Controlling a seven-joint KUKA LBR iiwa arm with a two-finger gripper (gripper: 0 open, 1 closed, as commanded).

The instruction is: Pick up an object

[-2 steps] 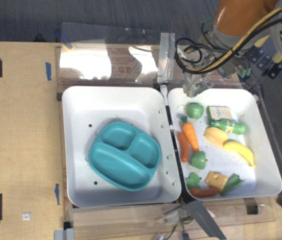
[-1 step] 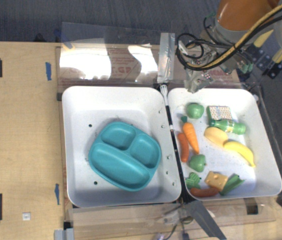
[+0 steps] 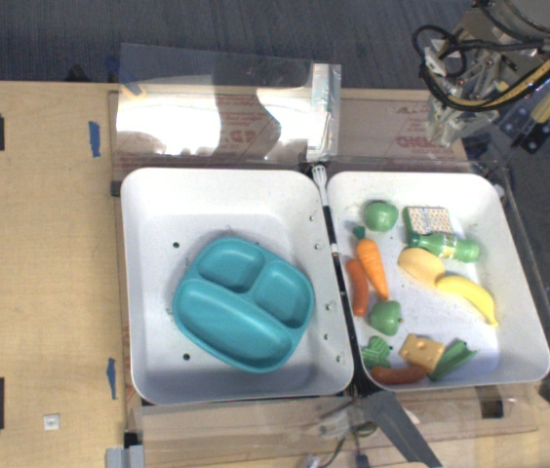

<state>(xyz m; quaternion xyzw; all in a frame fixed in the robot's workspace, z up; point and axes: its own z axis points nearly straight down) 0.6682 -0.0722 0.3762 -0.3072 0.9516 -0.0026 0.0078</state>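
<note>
Grey metal and looped cables up at the far right, with the gripper [image 3: 448, 125] hanging just past the back edge of the right bin [image 3: 524, 291], well apart from every toy. Cannot tell if open or closed from up here. No toy seen in it. Best to pick one toy with room around it, and probably the banana [image 3: 470, 296]: yellow, curved, smooth, lying flat near the right side of that bin, its top end touching a yellow lump [image 3: 417, 263]. Come straight down over its middle, squeeze across the thin way, then lift slowly. Stay off the carrot [image 3: 373, 266] and the red stick [image 3: 357, 288], side by side near the wall between the bins. Skip the crowded front corner too, with the brown block [image 3: 419, 348]. Further out, left bin [image 3: 148, 222] with a blue-green plate [image 3: 246, 302], all on a pale wooden tabletop [image 3: 41, 261].
</note>
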